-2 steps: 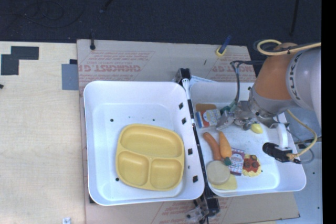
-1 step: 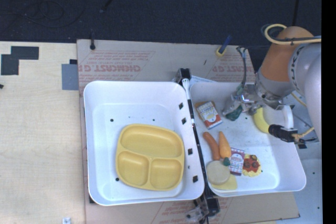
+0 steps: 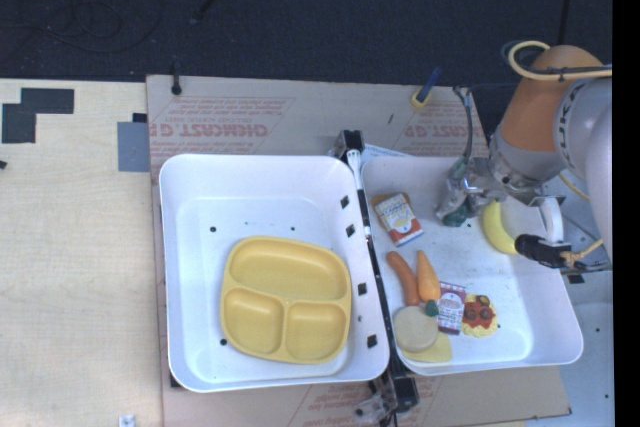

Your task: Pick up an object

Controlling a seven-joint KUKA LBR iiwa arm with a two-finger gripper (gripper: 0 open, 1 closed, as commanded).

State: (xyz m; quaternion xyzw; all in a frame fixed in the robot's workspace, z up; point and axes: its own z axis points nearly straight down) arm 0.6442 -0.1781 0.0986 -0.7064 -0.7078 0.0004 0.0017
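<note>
We see end effector (image 3: 456,205) low in right bin (image 3: 560,335), grip state unclear. Banana (image 3: 497,228) just right of it. Risk: we nudge banana aside, miss.

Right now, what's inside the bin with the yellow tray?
The left bin holds just the yellow tray, lying flat with three compartments, nothing in them. Whatever is under the tray is covered. The toy food sits in the right bin instead.

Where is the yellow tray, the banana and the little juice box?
yellow tray (image 3: 287,297), camera view, on the ridge between its three compartments.
banana (image 3: 496,227), camera view, on its yellow middle.
juice box (image 3: 397,217), camera view, on its orange front face.
</note>
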